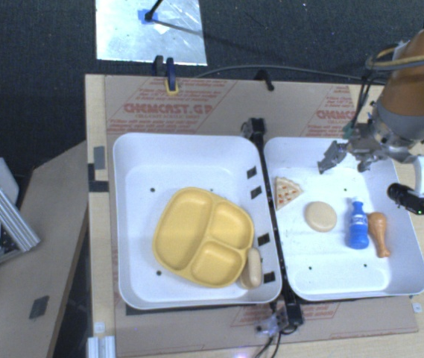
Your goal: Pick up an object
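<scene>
- White plastic makes up two shallow bins set side by side on a pale wooden bench, seen from above at a slant; the left bin (pixel 133 200) and the right bin (pixel 402 274) touch along a dark seam in the middle.
- In the left bin lies a yellow divided tray (pixel 203 235), turned at an angle, with three compartments. A small beige bread roll (pixel 252 268) sits just beside the tray's near right corner, against the bin's right wall.
- In the right bin, a pizza slice (pixel 286 191) lies close to the left wall, toward the far side.
- Nearer and to the right of it is a round tan biscuit-like disc (pixel 320 216).
- Right of the disc stands a small blue bottle (pixel 358 226), and just beside that, on its right, lies a brown chicken drumstick (pixel 379 232). The two look close to touching.
- The grey arm with its orange band (pixel 420 58) reaches in from the right, above the far right part of the right bin.
- The gripper (pixel 349 155) hangs over the far edge of the right bin, well apart from the pizza slice and the disc. Its fingers appear spread apart, and nothing is between them.
- A black cable runs along the far side of the bench.
</scene>
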Robot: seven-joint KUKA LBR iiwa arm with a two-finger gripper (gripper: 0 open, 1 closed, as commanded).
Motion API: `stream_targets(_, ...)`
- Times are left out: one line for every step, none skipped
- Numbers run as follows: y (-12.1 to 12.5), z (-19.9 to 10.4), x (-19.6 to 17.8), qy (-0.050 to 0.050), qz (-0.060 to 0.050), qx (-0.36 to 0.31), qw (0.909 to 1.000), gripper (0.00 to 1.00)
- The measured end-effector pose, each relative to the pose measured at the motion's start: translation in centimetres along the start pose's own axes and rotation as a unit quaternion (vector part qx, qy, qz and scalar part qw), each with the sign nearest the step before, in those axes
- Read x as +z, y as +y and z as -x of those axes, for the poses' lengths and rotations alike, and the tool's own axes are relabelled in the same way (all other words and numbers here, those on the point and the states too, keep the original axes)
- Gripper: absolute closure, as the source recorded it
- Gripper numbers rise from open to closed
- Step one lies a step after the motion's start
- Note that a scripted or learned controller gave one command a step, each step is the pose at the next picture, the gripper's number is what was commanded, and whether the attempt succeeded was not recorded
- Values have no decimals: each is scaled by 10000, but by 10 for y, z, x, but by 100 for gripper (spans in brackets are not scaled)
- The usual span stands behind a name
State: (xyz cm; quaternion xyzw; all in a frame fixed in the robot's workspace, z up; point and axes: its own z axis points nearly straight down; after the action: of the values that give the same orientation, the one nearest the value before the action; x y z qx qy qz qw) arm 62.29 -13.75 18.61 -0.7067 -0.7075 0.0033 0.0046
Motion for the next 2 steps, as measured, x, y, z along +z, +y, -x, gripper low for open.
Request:
stream_targets(3, 0, -7, -9, 62, -11, 10000, 0)
stream_targets(8, 4, 36, -11, 56, -4, 10000, 0)
